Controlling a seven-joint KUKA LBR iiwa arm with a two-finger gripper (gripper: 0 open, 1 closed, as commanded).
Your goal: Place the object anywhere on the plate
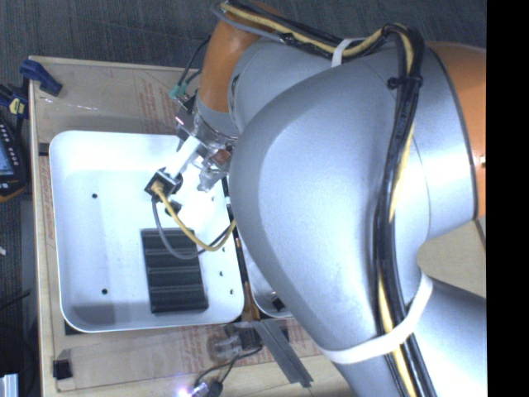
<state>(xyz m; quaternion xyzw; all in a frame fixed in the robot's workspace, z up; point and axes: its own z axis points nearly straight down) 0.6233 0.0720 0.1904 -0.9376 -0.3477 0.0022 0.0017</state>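
One hand [208, 170] over the left bin [74, 222], near a black ridged slab [173, 273]

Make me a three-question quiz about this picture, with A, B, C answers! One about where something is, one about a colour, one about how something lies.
1. Where is the black ribbed slab?
A. In the white bin at the picture's left
B. On the bench outside the bins
C. On top of the arm

2. What colour is the band above the robot's wrist?
A. Green
B. Orange
C. Purple

3. How is the slab lying?
A. Standing on its edge
B. Flat on the bin floor
C. Lifted in the air

Answers:
1 A: white bin walls surround it.
2 B: the band is plainly orange.
3 B: its ribbed top faces up, apart from the gripper.
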